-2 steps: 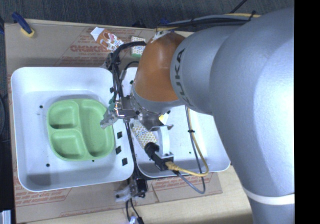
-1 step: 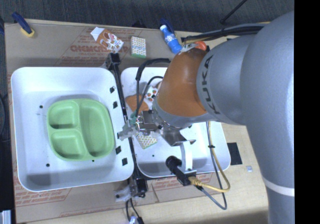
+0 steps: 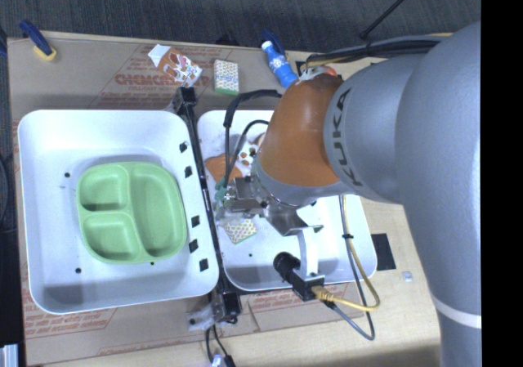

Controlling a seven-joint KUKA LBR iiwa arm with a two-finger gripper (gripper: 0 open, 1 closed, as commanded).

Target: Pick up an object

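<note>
My gripper [image 3: 231, 198] reaches down into the left part of the right bin [image 3: 343, 263], under the orange wrist band. Just below it lies a small checkered green-and-white packet [image 3: 240, 230]. An orange-brown object [image 3: 219, 167] lies just above it against the bin's left wall, and a small green item [image 3: 221, 191] shows at the gripper's left side. The arm hides most of the right bin's contents.
The left bin [image 3: 41, 194] holds a light green divided tray [image 3: 131, 210]. On the cardboard behind the bins lie a snack packet [image 3: 176, 67], a small checkered packet [image 3: 226, 76] and a blue clamp [image 3: 279, 64]. A yellow cable [image 3: 351, 304] runs along the front right.
</note>
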